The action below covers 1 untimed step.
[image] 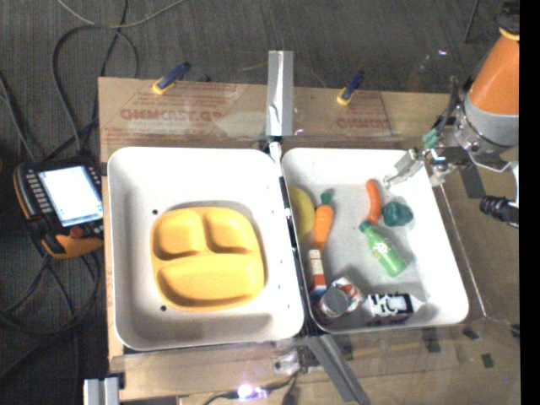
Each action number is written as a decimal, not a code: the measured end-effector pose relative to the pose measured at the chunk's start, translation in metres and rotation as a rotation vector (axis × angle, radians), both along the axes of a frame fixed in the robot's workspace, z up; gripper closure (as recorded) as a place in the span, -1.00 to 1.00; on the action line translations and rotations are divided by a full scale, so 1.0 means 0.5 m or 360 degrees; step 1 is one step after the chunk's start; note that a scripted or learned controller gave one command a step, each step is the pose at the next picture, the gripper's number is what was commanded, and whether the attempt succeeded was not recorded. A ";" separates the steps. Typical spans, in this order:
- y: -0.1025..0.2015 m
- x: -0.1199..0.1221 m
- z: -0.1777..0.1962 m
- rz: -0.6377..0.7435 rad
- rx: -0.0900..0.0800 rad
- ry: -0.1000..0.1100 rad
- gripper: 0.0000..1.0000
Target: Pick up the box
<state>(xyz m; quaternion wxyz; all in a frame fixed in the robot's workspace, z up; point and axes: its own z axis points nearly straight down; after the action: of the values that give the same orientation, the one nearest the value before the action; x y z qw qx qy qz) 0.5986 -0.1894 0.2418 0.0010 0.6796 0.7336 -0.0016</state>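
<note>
The claw (pixel 403 170) hangs over the right bin's (pixel 451 251) two o'clock corner; its grip I cannot tell. The box (pixel 389 305) lies at the bin's six o'clock edge, beside a can (pixel 337 299).

1. The grey KUKA arm with its orange band (pixel 499 78) is seen at the upper right of the frame.
2. Its two-finger metal gripper (pixel 403 172) is extended leftward, nothing visibly held.

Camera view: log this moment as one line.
task: pick up box | claw: over right bin's far edge | box: near side, ungrasped | left bin: yellow tray
</note>
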 end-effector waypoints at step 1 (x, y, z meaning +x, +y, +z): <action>-0.028 -0.074 -0.297 0.0129 0.0007 0.0000 -1.00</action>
<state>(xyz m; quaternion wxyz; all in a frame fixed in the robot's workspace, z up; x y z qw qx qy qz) 0.5614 -0.2032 0.0935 -0.0003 0.6494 0.7605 0.0001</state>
